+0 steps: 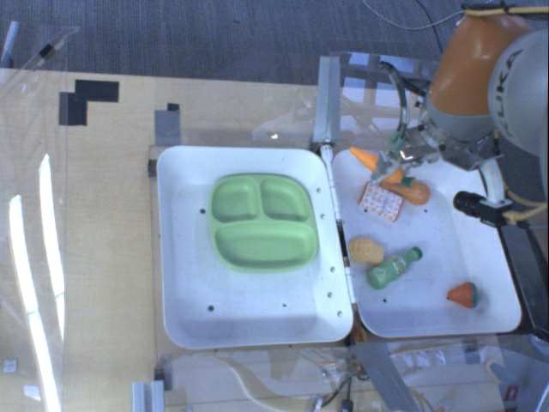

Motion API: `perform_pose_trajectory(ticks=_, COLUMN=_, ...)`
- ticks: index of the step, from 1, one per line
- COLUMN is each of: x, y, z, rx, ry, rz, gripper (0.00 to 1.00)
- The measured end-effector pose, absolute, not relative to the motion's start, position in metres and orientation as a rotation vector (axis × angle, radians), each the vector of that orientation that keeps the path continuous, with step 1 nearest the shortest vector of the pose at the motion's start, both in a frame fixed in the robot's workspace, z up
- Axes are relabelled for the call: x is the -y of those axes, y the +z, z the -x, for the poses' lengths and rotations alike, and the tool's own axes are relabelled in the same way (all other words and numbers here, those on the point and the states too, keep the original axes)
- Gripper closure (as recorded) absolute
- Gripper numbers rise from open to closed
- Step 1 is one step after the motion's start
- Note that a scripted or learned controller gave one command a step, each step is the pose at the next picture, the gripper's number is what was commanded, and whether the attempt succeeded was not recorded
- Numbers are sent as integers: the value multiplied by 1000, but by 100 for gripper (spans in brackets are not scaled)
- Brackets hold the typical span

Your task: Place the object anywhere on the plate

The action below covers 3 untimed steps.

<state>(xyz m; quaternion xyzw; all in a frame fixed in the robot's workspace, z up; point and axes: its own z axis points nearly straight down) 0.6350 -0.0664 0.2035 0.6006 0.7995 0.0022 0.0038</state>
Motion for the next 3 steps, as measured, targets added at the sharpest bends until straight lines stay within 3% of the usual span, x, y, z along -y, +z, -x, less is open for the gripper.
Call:
perform_pose_trajectory(ticks=1, x=12, y=186, z=-628, rx=-2483, ry=7, rz=-1917, gripper=100)
perform_pose_trajectory(ticks=2, x=-65, y=186, z=-633, rx=-2468, ry=7, rz=-1938, gripper=100)
perform_pose_trajectory(ticks=3, x=-65, y=186, z=-633, rx=-2468, ry=7, rz=-1938, gripper=0)
